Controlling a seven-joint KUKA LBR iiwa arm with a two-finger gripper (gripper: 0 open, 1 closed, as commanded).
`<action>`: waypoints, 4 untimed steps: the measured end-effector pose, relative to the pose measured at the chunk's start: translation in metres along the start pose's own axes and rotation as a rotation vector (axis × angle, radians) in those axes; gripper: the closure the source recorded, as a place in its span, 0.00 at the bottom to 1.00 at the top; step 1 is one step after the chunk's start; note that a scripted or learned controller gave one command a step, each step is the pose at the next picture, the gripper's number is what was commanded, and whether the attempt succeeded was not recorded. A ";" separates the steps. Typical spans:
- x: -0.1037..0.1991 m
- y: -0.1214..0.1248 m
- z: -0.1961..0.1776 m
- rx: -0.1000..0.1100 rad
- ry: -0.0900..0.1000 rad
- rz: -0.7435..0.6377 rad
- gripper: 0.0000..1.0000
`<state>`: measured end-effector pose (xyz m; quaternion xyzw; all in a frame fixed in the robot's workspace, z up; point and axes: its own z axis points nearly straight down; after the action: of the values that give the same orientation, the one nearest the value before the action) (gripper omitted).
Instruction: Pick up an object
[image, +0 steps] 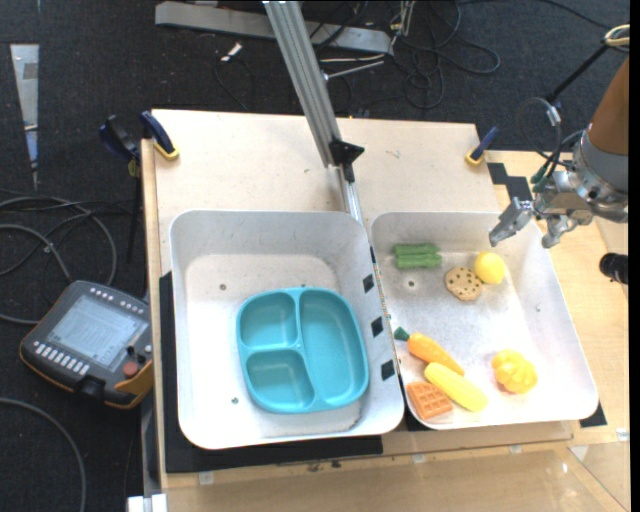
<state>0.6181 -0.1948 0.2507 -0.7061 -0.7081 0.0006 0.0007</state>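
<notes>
Scanning: left to right across 2 white bins on the bench
Left bin: holds a teal tray with 3 compartments, lying flat near the middle
Right bin: holds 6 food items
Back row: green vegetable near the far wall, then a speckled cookie touching a small yellow ball
Front row: orange carrot, orange waffle at the near edge, yellow corn just beside the waffle, and a lumpy yellow fruit toward the right
Gripper: fingers spread wide, nothing between them, hovering over the right bin's far right corner, near the yellow ball but apart from it
Arm: entering from the right
</notes>
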 end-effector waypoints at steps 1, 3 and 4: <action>0.000 0.000 0.000 0.000 0.000 0.000 0.00; -0.002 -0.002 0.101 0.005 0.001 0.003 0.00; -0.001 -0.003 0.155 0.004 0.001 0.002 0.00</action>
<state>0.6153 -0.1961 0.0961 -0.7069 -0.7073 0.0016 0.0025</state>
